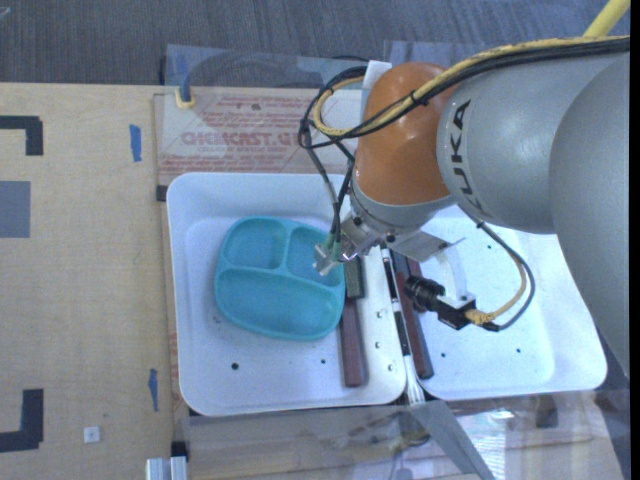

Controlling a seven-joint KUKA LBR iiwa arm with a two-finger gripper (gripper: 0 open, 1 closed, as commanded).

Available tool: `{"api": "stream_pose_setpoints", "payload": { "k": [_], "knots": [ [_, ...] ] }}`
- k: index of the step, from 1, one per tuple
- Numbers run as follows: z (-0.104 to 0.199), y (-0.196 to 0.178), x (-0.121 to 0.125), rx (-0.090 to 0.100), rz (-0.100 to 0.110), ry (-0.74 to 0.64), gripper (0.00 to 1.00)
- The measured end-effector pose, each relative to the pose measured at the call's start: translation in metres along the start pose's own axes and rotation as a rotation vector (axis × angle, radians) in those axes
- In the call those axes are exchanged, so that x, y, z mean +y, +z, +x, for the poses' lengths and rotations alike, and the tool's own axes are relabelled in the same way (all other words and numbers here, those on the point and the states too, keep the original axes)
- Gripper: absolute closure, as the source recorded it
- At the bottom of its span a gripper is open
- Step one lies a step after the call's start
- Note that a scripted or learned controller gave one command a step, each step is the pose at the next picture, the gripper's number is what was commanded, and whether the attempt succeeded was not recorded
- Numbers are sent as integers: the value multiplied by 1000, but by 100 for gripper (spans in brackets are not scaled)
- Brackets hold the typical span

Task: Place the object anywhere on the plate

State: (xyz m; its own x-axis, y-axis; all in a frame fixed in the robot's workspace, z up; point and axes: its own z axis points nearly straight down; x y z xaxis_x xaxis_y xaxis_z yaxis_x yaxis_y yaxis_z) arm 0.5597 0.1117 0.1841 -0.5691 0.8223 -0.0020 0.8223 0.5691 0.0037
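From the camera above the bench, the gripper (333, 255) hangs under the orange wrist band, low over the right rim of the blue plate (278, 278), which lies in the left bin (190, 268) and stretches away to the tool's left. Something small and greenish (331, 247), perhaps the object, sits right at the tool's tip, too blurred to identify; whether the tool grips it or has let go I cannot tell. The risk, as I judge it: this close to the rim, a release could drop the piece off the plate toward the brown strips (352, 343) just beside the tool.
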Motion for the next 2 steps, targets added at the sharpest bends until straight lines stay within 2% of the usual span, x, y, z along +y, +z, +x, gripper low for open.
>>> {"api": "stream_pose_setpoints", "payload": {
  "k": [1, 2],
  "knots": [
    [75, 57, -23, 2, 5, 267, 100],
    [53, 57, 80, 0, -1, 112, 100]
  ]
}}
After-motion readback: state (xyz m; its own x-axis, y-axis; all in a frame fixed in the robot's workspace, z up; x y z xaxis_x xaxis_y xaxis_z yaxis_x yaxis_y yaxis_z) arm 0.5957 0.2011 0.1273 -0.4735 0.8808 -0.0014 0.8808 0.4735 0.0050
